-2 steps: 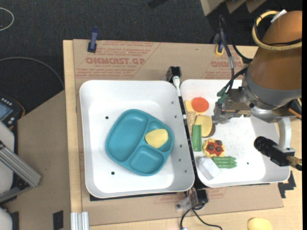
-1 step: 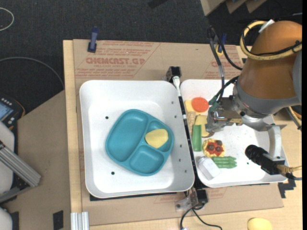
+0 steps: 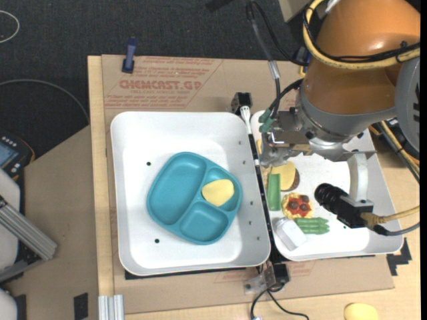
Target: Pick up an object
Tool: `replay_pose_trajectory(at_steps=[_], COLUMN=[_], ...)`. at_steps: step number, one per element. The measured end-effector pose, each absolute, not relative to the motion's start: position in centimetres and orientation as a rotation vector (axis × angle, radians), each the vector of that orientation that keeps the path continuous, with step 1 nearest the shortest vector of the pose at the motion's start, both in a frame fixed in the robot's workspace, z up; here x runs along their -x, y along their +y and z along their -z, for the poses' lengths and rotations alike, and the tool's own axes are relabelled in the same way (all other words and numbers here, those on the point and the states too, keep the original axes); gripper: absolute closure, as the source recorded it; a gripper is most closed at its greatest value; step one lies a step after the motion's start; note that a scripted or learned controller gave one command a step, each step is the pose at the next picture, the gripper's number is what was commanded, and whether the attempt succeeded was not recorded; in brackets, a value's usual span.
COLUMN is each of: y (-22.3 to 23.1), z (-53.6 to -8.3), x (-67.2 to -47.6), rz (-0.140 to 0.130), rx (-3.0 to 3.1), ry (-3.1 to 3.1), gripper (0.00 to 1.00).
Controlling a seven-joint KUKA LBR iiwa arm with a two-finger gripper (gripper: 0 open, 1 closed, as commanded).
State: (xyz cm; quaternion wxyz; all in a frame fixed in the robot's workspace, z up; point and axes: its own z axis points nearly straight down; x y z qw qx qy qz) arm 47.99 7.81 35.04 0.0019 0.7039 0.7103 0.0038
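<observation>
Right bin [image 3: 383, 242], lower right of centre: the claw [image 3: 272, 157] sits low over the bin's upper left corner, close to the wall shared with the left bin [image 3: 127, 179]. Whether the claw is open or closed cannot be told; the wrist housing covers it. Nothing is visibly gripped.

Items in the right bin:
- Green stick [image 3: 273, 191], directly below the claw in the frame. Its long axis runs top to bottom, nearly parallel to the bin's left wall and just beside it. Its upper end points at the claw.
- Tan rounded piece [image 3: 288, 176], touching the stick's upper right side, partly under the wrist.
- Small round pizza toy [image 3: 297, 206], just right of the stick's lower end.
- Green bean bundle [image 3: 312, 226], below the pizza toy, long axis left to right with a slight downward tilt to the right.
- White block [image 3: 288, 234], at the bin's lower left, touching the bundle's left end.

Left bin: a teal divided plate [image 3: 177, 195] lies near the centre, tilted in plan. A yellow lump [image 3: 217, 192] rests in its right-hand compartment.
</observation>
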Motion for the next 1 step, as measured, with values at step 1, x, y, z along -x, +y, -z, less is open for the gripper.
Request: replay_pose_trajectory(at_steps=[1], y=[5.28], z=[-24.80], x=[-54.34], rz=[0.013], rx=[-2.229], ry=[2.221], gripper=[1.00])
